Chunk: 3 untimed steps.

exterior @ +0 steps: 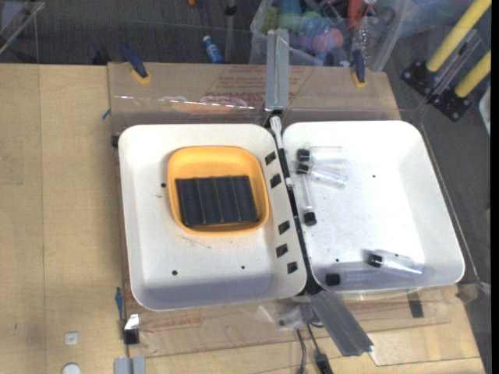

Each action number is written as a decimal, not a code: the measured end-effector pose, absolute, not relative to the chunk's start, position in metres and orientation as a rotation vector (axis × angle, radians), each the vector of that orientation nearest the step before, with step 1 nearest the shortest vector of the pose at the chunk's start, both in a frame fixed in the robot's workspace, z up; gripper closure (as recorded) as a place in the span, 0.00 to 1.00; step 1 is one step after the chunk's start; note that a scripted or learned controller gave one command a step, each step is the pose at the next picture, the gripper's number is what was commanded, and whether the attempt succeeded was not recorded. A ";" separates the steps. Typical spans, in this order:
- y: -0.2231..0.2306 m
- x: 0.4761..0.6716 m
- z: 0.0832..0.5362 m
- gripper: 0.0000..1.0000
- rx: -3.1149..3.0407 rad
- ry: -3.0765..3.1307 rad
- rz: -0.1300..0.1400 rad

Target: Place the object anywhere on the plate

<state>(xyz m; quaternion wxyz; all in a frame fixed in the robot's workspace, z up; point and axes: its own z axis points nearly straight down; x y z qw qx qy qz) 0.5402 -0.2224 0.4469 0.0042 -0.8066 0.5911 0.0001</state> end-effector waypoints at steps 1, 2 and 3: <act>-0.222 0.542 0.458 1.00 -2.520 1.852 -0.004; -0.221 0.543 0.469 1.00 -2.513 1.852 -0.010; -0.220 0.545 0.480 1.00 -2.505 1.852 -0.017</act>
